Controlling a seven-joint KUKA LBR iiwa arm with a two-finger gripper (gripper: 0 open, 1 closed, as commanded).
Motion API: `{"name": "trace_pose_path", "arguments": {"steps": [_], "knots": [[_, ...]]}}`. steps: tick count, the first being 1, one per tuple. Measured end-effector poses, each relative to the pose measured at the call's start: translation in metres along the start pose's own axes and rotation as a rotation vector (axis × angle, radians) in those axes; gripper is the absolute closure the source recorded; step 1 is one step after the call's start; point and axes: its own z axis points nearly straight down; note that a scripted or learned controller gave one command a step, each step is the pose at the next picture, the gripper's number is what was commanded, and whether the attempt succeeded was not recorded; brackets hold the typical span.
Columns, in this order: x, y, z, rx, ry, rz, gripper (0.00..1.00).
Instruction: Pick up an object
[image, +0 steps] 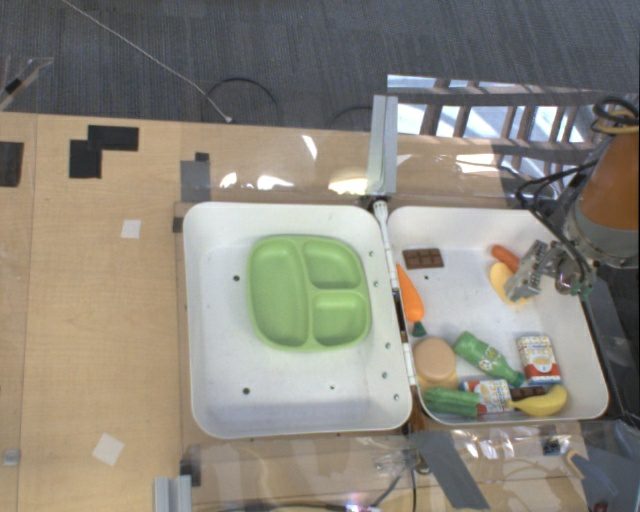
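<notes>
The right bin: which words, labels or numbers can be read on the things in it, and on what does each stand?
No text can be read.
Can: a red and white label, print too small.
Green bottle: label blurred.
Small carton by the banana: coloured print, blurred.
Chocolate bar: no writing visible.

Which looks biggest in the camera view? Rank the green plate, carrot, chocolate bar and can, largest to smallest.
1. Green plate, by far.
2. Carrot.
3. Can and chocolate bar look about alike; I won't rank them.
</notes>
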Motion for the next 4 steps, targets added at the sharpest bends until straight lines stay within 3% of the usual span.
{"name": "trace_pose_path", "arguments": {"steps": [1,2,3,4], "knots": [[0.0,0.001,0.0,0.0,0.001,-0.001,0.0],[-0.05,0.043,0.047,-0.001,-0.001,0.059,0.0],[-0.054,0.045,0.031,-0.003,-0.014,0.053,1.0],[-0.003,0.129,-0.108,-0.008,-0.009,0.278,1.0]]}}
